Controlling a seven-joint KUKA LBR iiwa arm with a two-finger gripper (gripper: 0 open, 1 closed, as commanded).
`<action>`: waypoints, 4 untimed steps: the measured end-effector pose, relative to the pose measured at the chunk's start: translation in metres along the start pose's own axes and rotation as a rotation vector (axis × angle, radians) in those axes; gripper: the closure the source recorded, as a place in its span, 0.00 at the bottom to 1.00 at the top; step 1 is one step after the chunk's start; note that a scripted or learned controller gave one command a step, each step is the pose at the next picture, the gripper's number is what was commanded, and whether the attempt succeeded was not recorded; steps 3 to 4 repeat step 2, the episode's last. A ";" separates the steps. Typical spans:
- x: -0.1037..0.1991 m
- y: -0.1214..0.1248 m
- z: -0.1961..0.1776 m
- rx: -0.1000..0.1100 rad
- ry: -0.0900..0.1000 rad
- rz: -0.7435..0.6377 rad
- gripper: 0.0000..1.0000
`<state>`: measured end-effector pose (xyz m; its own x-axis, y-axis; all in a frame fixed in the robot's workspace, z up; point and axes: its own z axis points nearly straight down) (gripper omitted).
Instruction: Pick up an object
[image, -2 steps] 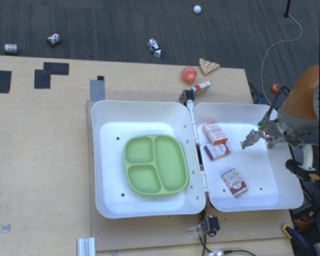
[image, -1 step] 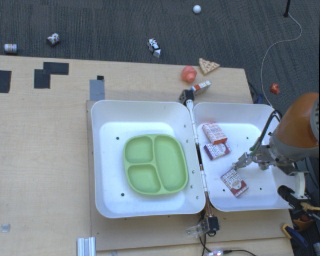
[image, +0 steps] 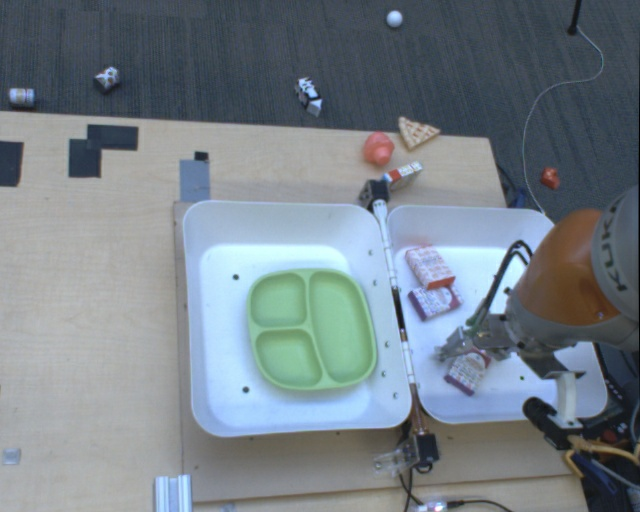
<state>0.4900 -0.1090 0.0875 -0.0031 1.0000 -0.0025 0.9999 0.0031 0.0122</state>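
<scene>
Gripper (image: 458, 347): metal fingers low in right bin (image: 530, 225); spread or pressed together, cannot tell.
Packet (image: 466, 373): small, flat, red-and-white, touching the fingertips' underside.
Left bin (image: 200, 330): glossy white, holding green three-compartment plate (image: 311, 329).

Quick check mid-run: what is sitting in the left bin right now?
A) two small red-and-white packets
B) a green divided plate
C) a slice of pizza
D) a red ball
B: the green divided plate lies in the left bin, and the packets lie in the right bin.
</scene>
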 end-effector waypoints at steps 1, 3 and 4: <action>0.000 0.002 -0.011 -0.005 -0.001 -0.001 1.00; 0.067 -0.001 -0.098 0.008 0.004 -0.001 1.00; 0.067 -0.001 -0.098 0.008 0.004 -0.001 1.00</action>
